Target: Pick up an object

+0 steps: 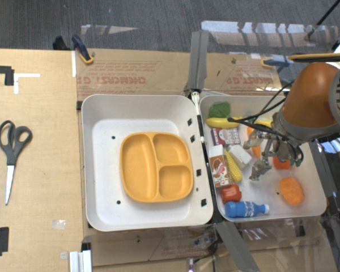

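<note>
The right bin (314, 194) holds several small items. Among them are a green piece (219, 109), a yellow banana (222, 122), a corn cob (233, 166), a brown packet (218, 170), a red piece (230, 193), a blue bottle (245, 209) and an orange piece (292, 190). My gripper (260, 168) hangs low over the middle of this bin, just right of the corn cob and left of a red-orange piece (281, 163). I see nothing clearly held in it. The arm's orange band (309, 98) covers the bin's far right part.
The left bin (96, 152) holds a yellow divided plate (156, 166). Scissors (11, 146) lie on the wooden bench at far left. A metal divider (197, 67) runs between the bins at the back, and cables (255, 120) trail from the wrist.
</note>
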`<state>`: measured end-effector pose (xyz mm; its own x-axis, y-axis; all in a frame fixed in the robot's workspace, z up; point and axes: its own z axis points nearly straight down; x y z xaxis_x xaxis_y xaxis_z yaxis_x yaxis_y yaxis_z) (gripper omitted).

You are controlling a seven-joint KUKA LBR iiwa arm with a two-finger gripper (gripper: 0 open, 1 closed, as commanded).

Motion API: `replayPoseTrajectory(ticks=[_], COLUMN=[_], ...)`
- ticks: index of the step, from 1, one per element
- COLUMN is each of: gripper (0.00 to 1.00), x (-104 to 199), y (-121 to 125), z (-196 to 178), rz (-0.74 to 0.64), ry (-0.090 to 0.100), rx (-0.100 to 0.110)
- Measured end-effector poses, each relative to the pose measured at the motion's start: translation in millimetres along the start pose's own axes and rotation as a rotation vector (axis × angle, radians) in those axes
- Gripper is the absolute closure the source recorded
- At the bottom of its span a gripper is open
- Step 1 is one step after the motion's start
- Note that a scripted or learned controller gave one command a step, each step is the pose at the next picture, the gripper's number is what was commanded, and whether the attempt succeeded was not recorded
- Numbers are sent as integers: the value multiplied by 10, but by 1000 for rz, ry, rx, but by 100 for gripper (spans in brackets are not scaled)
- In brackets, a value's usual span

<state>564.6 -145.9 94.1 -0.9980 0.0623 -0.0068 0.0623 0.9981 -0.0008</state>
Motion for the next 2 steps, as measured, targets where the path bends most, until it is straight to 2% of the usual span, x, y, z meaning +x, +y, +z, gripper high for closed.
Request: replayPoseTrajectory(ticks=[1, 2], gripper=[0, 100], x=[-474, -493], y=[49, 59], z=[-1, -113], rz=[215, 210], ry=[-1, -7], rx=[1, 2])
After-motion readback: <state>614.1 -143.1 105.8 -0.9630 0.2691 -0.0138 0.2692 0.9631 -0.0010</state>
